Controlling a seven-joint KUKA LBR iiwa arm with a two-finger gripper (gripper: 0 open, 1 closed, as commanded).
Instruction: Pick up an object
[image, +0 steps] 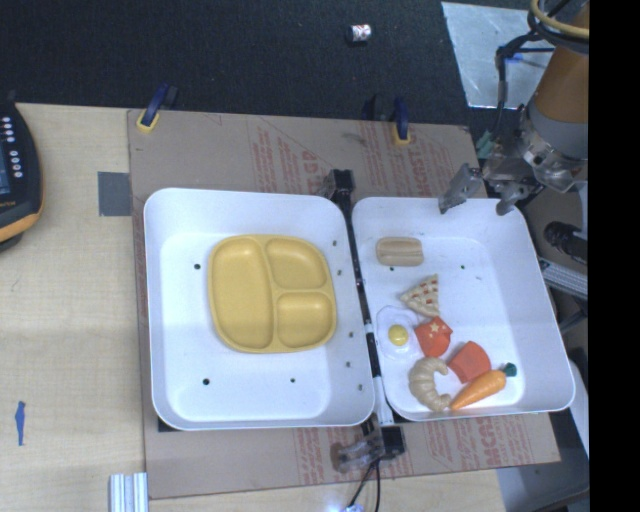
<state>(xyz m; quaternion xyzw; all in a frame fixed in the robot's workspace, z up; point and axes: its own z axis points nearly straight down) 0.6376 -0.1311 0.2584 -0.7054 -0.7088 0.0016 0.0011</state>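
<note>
Your right bin (535, 300) holds toy food: tan bread roll (399, 251) at top, pizza slice (422, 295), fried egg (397, 335), croissant (428, 384), carrot (480, 387) lying near the front.

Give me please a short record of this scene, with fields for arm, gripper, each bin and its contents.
arm: enters from right, above the far right corner
gripper: open, holds nothing, over the right bin's far rim
left bin: yellow divided plate
right bin: bread roll, pizza slice, fried egg, croissant, carrot, two red pieces
</note>
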